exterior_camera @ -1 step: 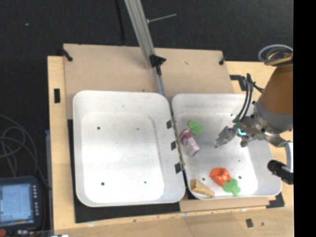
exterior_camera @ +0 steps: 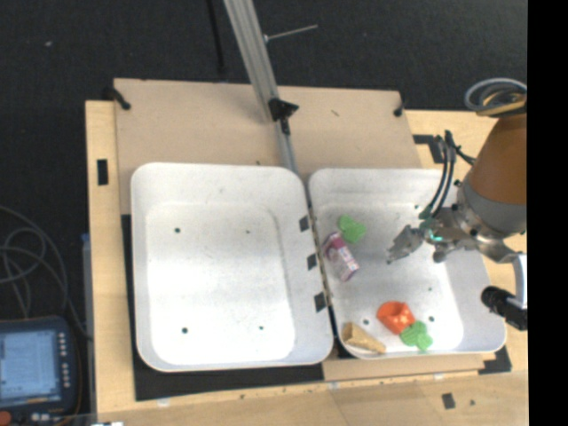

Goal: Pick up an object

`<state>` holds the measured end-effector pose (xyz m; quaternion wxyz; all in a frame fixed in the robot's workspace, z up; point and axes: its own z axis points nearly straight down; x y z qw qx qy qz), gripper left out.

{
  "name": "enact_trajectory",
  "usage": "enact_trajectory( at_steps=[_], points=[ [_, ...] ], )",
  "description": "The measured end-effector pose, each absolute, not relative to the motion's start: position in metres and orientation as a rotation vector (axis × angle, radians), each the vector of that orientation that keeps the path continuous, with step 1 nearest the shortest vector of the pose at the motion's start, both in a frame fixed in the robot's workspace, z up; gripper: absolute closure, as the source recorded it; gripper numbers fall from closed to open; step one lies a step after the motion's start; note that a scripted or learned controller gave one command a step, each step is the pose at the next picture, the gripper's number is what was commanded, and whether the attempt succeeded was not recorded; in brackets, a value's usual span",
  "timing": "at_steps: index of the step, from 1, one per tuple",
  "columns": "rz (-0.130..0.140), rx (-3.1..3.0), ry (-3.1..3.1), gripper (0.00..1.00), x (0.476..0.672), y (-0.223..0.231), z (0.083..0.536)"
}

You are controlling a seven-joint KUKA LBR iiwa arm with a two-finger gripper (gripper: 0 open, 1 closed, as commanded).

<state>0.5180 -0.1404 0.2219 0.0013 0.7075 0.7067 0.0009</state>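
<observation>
Gripper [exterior_camera: 404, 245] hovers over right bin [exterior_camera: 373, 189] on tan bench [exterior_camera: 106, 264]

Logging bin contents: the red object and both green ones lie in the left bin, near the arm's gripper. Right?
Not quite. The camera view shows the red object and both green ones in the right bin, near the gripper.

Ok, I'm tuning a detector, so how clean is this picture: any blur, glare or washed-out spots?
Camera view: soft and low in detail throughout; the white bins look bright and nearly textureless, with no hard glare; the gripper is smeared, its fingers hard to tell apart; the orange object and small green objects keep clear colour.
</observation>
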Motion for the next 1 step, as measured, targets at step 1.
enact_trajectory(
  at_steps=[1],
  points=[
    [-0.006, 2.225, 2.222, 0.0, 0.518, -0.1436, 0.1589]
  ],
)
